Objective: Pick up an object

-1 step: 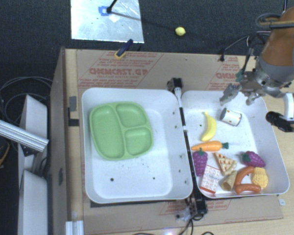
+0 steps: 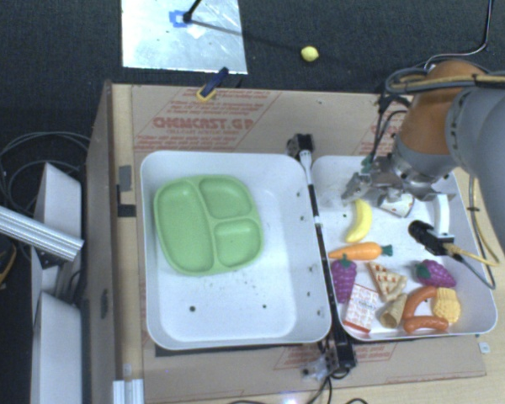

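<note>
My gripper [image 2: 372,194] hangs low over the back of the right bin [image 2: 337,168], its fingers spread with nothing between them. Just below it a yellow banana [image 2: 360,220] lies on the bin floor. Further forward lie an orange carrot [image 2: 356,252], a purple grape bunch [image 2: 343,277], a pizza slice [image 2: 386,281], a red-and-white card [image 2: 363,305], a sausage [image 2: 421,305], a corn cob [image 2: 447,308] and a second grape bunch [image 2: 436,273].
The left bin [image 2: 177,168] holds a green divided plate [image 2: 208,223]. A central rail [image 2: 317,225] separates the two bins. The grey arm [image 2: 480,133] fills the right bin's far right corner. A small yellow ball [image 2: 310,54] lies on the floor beyond the bench.
</note>
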You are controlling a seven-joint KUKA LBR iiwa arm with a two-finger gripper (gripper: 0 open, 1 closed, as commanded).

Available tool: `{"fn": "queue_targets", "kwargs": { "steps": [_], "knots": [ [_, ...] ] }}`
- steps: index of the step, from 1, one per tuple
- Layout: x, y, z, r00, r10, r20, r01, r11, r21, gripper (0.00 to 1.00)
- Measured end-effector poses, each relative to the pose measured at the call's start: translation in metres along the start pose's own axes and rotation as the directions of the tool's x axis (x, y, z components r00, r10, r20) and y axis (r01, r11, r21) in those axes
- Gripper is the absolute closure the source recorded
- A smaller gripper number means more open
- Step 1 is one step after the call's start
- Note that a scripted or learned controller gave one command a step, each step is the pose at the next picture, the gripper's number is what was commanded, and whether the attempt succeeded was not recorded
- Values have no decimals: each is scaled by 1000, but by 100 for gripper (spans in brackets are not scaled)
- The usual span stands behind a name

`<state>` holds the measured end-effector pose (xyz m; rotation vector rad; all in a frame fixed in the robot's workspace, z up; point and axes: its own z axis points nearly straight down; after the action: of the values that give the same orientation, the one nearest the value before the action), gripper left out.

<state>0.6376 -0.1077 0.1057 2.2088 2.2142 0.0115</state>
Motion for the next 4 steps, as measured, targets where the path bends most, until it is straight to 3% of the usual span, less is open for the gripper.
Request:
{"fn": "queue_targets", "kwargs": {
  "steps": [4],
  "knots": [
    [8,6,6,1000,-1,8,1,1000,-14,0]
  ]
}}
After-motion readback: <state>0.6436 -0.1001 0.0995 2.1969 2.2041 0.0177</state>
